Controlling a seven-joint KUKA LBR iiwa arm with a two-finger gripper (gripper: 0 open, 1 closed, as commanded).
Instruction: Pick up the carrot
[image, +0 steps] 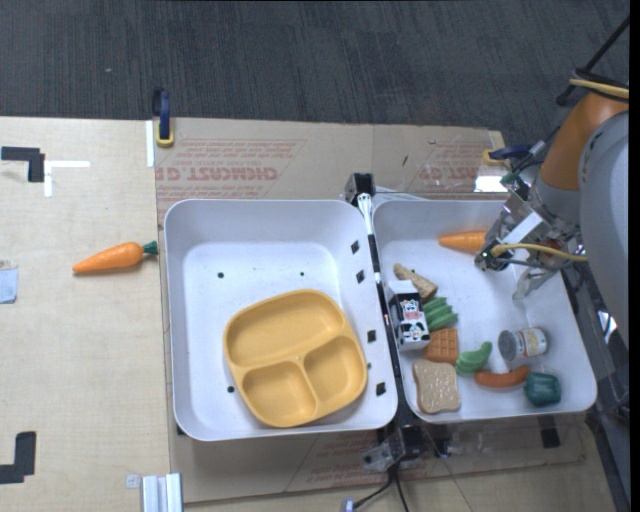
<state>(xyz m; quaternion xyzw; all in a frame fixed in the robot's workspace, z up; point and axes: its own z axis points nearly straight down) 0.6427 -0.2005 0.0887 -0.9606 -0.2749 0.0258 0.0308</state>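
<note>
Two carrots are in sight. One orange carrot (462, 241) lies at the back of the right bin (575, 335), its tip pointing left and its thick end right beside my gripper. The other carrot (112, 258), with a green stub, lies on the bench left of the left bin. My gripper (520, 278) hangs over the right bin's back right part, just right of the nearer carrot. I see nothing held in it.
The left bin (195, 300) holds a yellow divided plate (295, 358). In the right bin lie a bread slice (437, 386), a waffle (442, 346), a green pepper (472, 357), a sausage (500, 378), a tin can (523, 343), a small cow-patterned carton (411, 320) and a dark green piece (542, 388).
</note>
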